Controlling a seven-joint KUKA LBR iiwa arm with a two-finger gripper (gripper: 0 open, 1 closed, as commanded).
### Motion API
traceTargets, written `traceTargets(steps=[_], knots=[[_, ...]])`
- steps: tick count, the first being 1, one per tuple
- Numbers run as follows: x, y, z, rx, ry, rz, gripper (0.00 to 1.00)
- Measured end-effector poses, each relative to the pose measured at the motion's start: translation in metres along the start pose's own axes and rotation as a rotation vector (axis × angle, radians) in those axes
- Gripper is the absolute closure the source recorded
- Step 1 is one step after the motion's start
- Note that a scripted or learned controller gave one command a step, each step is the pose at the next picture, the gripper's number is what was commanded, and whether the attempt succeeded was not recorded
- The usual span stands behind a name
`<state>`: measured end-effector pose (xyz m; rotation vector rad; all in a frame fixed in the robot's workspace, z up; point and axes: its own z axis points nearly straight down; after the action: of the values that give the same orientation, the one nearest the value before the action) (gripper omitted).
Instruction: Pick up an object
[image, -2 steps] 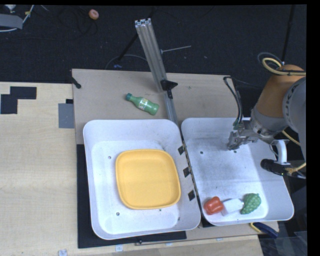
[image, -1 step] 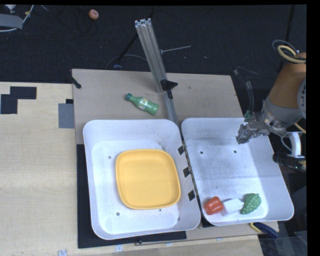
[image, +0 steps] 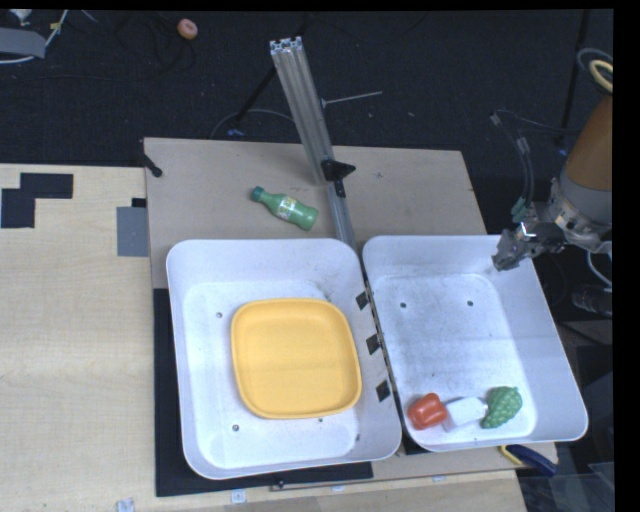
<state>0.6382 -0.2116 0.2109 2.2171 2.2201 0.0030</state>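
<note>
The arm's jaws (image: 508, 252) hang at the upper right rim of the right bin (image: 470, 330); they are too small and dark to say how far apart they stand, and nothing shows between them; down in that bin's near corner sit a red pepper (image: 427, 410), a white block (image: 466, 411) and a green bunch (image: 502, 405), all side by side; a yellow plate (image: 296, 357) lies flat in the left bin (image: 195, 300); a green bottle (image: 286, 208) lies on the worktop (image: 400, 190) behind.

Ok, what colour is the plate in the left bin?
The plate is yellow, plain with no pattern, and it shows clearly in the camera view from above.
</note>
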Motion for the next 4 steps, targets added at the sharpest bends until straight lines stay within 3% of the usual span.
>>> traceTargets(steps=[1,4], knots=[[-0.001,0.000,-0.042,0.001,0.000,0.002,1.00],[0.161,-0.038,-0.039,0.004,0.002,-0.002,1.00]])
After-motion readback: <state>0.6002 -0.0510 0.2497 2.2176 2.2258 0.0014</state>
